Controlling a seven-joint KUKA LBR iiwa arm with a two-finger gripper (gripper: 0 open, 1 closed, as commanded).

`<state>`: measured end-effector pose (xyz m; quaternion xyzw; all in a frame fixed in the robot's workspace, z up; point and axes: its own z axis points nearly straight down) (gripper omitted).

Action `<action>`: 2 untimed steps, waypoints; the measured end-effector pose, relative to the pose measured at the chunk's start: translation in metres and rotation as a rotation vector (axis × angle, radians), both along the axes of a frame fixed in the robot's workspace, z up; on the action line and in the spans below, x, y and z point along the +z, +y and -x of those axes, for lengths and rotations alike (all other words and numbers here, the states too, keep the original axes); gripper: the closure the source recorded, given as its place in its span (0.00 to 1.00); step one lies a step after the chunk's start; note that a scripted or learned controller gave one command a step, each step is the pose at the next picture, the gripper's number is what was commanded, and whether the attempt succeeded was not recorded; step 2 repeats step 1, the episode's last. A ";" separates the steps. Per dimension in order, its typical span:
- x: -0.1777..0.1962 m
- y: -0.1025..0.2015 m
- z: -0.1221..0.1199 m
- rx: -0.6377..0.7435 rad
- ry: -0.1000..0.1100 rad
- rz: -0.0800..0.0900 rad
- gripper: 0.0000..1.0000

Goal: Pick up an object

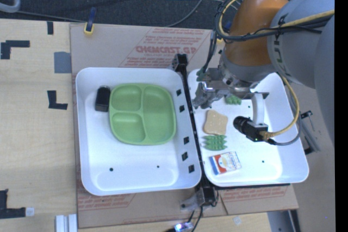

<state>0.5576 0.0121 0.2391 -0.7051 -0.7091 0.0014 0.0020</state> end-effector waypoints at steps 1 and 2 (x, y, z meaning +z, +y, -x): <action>-0.001 0.059 0.020 0.002 -0.001 -0.001 1.00; -0.001 0.059 0.020 0.002 -0.001 -0.001 1.00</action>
